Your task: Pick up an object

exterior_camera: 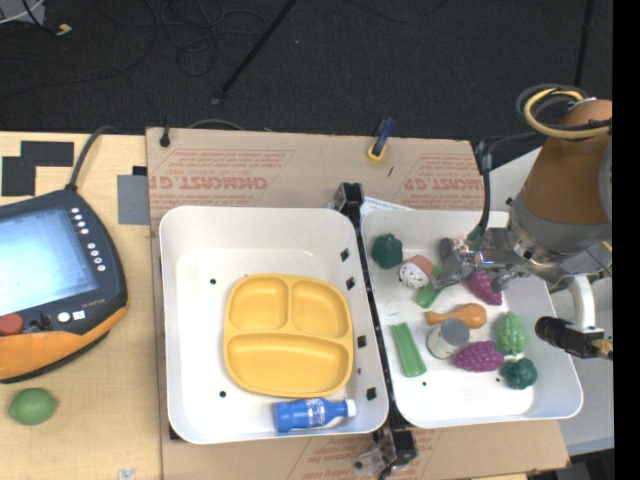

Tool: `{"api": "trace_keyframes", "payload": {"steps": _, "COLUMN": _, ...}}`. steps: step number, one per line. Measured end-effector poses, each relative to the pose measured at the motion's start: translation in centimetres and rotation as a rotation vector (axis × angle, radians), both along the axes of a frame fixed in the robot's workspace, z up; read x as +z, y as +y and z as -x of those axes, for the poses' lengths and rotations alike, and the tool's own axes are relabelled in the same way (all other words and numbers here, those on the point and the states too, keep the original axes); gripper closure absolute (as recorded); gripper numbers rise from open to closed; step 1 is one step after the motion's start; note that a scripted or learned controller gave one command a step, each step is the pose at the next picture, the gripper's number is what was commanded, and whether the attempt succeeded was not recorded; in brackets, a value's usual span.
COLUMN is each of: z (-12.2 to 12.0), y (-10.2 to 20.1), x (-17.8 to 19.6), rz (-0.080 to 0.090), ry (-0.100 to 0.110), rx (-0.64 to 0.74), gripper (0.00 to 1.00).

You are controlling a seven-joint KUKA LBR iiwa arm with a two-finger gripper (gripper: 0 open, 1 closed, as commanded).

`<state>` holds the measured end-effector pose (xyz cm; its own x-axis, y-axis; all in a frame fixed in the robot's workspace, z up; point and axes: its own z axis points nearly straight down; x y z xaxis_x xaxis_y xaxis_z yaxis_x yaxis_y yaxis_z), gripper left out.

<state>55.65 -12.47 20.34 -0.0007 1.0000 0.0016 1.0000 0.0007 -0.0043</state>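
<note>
Gripper (462,261) hovered low over the shallow white right-hand bin (560,408), just beside a purple plastic grape bunch (485,287), presumably lining up; finger state unclear.

A teach pendant (50,278) sits above a green ball (33,406).

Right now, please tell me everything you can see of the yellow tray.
The yellow tray looks like smooth plastic, with rounded corners and three compartments: two small ones at the far side, one long one at the near side. It lies flat in the left bin, slightly turned. A blue bottle lies just beside its near edge.
</note>
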Motion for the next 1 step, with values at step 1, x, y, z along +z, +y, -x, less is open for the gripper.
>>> {"api": "trace_keyframes", "payload": {"steps": 1, "z": 2.68, "y": -8.05, "x": -10.11, "rz": 0.003, "ry": -0.016, "rx": 0.003, "gripper": 0.00}}
